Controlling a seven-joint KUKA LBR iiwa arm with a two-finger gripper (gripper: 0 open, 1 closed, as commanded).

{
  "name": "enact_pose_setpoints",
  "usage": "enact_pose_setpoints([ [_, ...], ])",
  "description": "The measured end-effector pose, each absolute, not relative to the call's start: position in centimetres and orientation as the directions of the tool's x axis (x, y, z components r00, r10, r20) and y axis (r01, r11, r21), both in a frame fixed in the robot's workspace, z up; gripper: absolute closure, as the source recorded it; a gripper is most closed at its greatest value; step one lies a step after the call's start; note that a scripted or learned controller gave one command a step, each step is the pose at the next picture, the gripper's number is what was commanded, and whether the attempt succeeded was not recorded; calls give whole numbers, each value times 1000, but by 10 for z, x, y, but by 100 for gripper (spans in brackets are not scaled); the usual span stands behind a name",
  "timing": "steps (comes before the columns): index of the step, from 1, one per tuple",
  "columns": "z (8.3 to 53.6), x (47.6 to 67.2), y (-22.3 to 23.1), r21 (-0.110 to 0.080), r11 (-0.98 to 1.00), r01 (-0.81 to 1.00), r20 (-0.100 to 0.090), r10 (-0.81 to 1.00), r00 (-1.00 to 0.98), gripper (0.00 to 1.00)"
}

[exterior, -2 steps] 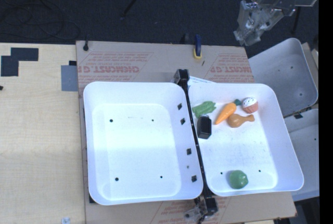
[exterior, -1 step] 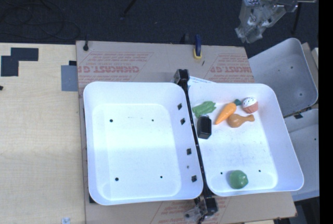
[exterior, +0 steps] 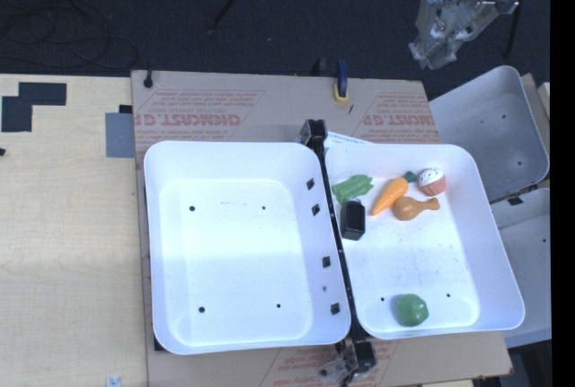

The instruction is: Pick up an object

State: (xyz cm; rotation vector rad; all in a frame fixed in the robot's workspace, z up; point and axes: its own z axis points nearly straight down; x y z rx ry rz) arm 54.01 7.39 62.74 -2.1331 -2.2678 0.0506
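Observation:
The right bin holds several small objects. An orange carrot, a tan drumstick-shaped piece and a small white-and-red item lie near its far side. A green leaf-like piece and a black object sit by the divider. A green ball rests near the front wall. My gripper hangs high at the top right, beyond the bins and well away from every object, with nothing seen in it.
The left bin sits beside the right one on a cardboard sheet. A blue and yellow clamp stands at the cardboard's far edge. A grey metal plate lies to the right of the bins.

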Motion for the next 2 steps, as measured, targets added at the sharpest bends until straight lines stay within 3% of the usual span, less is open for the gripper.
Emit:
enact_pose_setpoints([
  [2, 646, 542, 76, -39, 69, 997, -1, 998, -69, 100],
])
